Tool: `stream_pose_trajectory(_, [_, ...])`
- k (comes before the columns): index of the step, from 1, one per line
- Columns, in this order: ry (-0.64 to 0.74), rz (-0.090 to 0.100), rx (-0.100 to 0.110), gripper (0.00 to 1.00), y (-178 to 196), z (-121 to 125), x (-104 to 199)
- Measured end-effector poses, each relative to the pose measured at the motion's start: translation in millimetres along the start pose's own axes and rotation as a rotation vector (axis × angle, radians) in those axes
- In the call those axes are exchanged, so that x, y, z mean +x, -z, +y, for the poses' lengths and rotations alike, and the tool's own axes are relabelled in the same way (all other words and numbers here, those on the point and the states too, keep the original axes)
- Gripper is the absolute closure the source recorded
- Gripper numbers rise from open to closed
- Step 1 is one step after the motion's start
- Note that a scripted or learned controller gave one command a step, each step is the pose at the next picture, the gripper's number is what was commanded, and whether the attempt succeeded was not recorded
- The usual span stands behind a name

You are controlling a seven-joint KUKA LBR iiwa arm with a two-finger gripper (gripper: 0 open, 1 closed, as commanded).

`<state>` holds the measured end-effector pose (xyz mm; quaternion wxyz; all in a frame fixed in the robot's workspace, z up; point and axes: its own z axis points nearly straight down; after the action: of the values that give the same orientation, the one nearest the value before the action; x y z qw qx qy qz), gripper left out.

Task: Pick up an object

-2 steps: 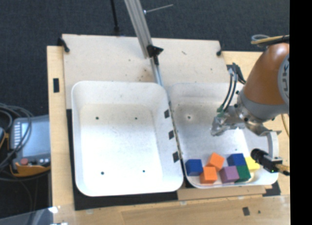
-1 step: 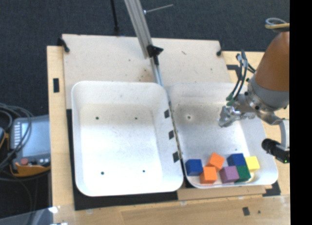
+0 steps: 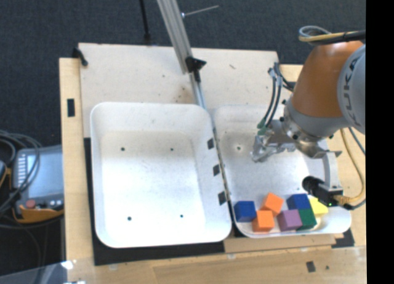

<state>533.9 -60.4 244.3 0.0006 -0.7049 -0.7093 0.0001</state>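
Several small blocks lie bunched at the near edge of the right bin (image 3: 241, 130): a blue one (image 3: 245, 210), two orange ones (image 3: 273, 202) (image 3: 264, 220), a purple one (image 3: 289, 219), a green one (image 3: 308, 218), a second blue one (image 3: 299, 202) and a yellow one (image 3: 318, 206). My gripper (image 3: 263, 150) hangs over the middle of the right bin, up-view from the blocks and apart from them. Nothing shows between its fingers.
The left bin (image 3: 154, 172) sits beside the right one, with a row of dark clips (image 3: 217, 170) along the shared wall. A slanted metal pole (image 3: 175, 27) rises from the bench behind the bins. A black cable and connector (image 3: 317, 188) hang near the yellow block.
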Motion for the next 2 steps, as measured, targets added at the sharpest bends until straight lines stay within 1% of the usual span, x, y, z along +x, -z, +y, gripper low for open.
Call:
stream_pose_trajectory(1, [0.001,0.0,-0.002,1.0,0.0,12.6,46.6])
stream_pose_trajectory(2, [0.001,0.001,-0.002,1.0,2.6,18.5,92.3])
